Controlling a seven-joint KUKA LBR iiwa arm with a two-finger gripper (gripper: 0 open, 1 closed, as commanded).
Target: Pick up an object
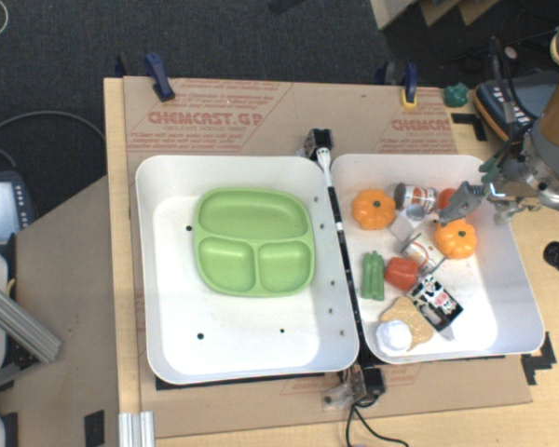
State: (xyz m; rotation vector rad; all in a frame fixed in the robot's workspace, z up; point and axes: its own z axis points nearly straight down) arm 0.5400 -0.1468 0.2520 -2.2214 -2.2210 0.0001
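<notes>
The right bin [512, 296] holds several small items. Among them are an orange pumpkin [373, 209], a second orange pumpkin [457, 239], a small can [415, 196], a red piece [401, 271], a green pepper [372, 276] and a black-and-white packet [436, 304]. My gripper [460, 201] reaches in from the right over the bin's upper right part. It hangs just above the second pumpkin and right of the can. Nothing is visibly held in it.
The left bin [168, 324] holds a green divided plate [254, 240]. A white round lid on a tan disc [398, 331] lies at the right bin's front. A small tipped bottle [417, 250] lies mid-bin. Clamps [158, 74] hold the cardboard base.
</notes>
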